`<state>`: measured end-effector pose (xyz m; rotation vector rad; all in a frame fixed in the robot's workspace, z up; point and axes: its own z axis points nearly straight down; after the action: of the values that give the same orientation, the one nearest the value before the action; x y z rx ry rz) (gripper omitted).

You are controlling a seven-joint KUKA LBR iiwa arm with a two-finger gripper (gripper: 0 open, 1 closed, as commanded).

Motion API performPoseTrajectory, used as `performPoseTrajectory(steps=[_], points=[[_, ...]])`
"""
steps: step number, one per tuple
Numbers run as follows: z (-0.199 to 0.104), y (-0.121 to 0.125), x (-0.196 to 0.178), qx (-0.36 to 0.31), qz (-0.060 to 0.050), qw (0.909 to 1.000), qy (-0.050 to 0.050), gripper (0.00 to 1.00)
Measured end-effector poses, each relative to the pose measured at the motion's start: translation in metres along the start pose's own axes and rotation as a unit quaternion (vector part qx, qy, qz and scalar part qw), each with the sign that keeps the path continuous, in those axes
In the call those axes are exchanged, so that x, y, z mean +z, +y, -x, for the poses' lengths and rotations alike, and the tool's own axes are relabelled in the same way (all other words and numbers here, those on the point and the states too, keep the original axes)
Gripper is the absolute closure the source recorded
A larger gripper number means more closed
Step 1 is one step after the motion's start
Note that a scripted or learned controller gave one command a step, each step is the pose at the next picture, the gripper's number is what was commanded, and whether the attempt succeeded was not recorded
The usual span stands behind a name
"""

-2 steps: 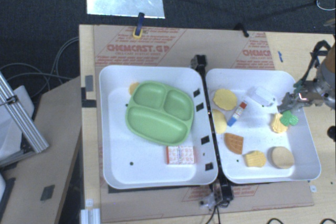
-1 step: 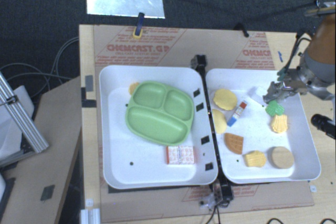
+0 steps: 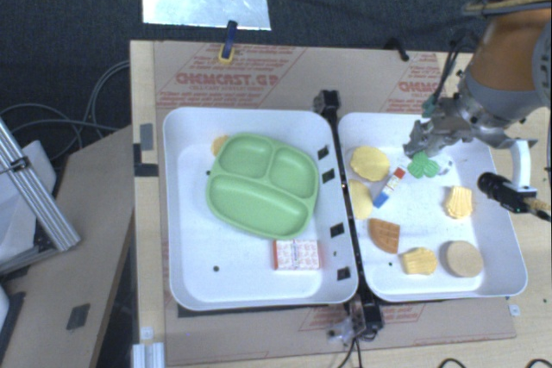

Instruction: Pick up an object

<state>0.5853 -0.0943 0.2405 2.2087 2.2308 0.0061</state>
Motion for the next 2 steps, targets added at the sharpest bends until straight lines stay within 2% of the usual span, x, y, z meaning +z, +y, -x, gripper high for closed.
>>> performPoseTrajectory(steps=[2], points=[[-0.090,0.056,-0.004,0.001,0.000,1.0000,0.000,1.00]])
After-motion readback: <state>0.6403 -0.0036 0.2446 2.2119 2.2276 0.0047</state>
